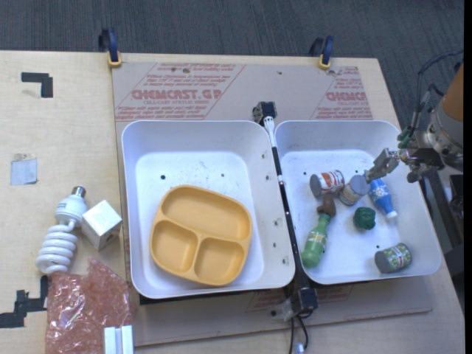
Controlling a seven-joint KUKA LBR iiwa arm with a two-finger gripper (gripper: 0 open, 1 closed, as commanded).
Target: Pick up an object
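A bulb (59, 232) is seen lying on the bench (59, 131) at far left, with a white cube (102, 223) touching its base end. Pink wrap (85, 308) is noted below them, near the bench's front edge. A brown board (221, 87) printed in red is clamped under both bins by two blue clamps (109, 48) at its back corners.

The left bin (140, 142) is occupied by a yellow tray (200, 234) with three compartments, lying flat toward the front.

The right bin (295, 142) holds the loose objects. A green bottle (316, 243) lies near the front left, its neck pointed toward a small brown piece (326, 206) just behind it. A red-labelled can (329, 182) lies on its side at centre, beside a grey can (352, 192). A dark green lump (364, 217) sits just in front of these. A blue bottle (382, 199) lies tilted to the right of the grey can. A green-labelled can (392, 257) lies on its side near the front right corner, well apart from the rest.

The gripper (382, 164) is seen over the right bin's right side, just above the blue bottle and grey can. Whether it is apart or together cannot be told. No object is seen between its tips.
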